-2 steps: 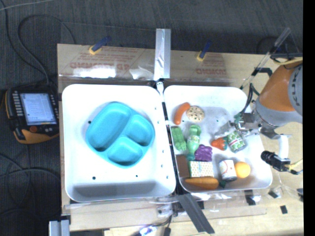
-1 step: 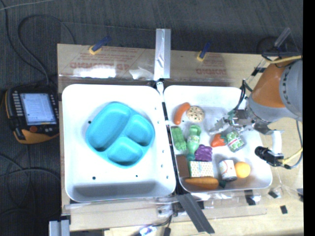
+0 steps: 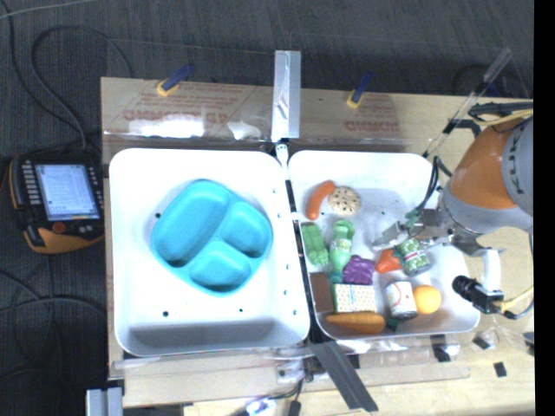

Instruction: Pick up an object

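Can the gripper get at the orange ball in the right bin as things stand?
Probably yes. The orange ball lies uncovered near the right bin's front right corner, close to the gripper; a baseball crowds one side.

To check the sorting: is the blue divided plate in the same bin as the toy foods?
No, the blue plate lies alone in the left bin, while the toy foods are piled in the right bin.

Blue divided tray (image 3: 213,235) in left bin (image 3: 130,319); pendant (image 3: 55,199) alongside.
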Robot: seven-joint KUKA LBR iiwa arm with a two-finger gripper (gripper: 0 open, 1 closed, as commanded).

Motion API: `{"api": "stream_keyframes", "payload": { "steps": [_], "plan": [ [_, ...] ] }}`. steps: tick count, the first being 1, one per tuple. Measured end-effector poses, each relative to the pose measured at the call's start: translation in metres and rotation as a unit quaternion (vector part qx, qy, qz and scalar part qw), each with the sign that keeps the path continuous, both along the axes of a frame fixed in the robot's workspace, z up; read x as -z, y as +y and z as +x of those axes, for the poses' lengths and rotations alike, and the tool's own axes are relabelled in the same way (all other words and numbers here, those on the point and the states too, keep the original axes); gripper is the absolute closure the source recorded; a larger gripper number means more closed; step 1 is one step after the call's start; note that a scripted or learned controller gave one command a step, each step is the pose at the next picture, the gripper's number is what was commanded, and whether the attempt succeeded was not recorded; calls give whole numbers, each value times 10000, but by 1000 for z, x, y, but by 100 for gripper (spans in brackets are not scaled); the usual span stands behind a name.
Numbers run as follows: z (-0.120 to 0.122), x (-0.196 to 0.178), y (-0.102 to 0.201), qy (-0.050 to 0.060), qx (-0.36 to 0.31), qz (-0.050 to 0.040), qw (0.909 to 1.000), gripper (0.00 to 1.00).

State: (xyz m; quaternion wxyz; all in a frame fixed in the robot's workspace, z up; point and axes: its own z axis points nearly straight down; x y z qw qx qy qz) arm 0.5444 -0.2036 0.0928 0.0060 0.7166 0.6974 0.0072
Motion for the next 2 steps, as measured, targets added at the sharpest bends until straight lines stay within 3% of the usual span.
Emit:
{"api": "stream_keyframes", "payload": {
  "steps": [1,2],
  "plan": [
    [0,-8,-2,3,9,-9,10000,100],
    [47,0,23,4,471,-33,9989,100]
  ]
}}
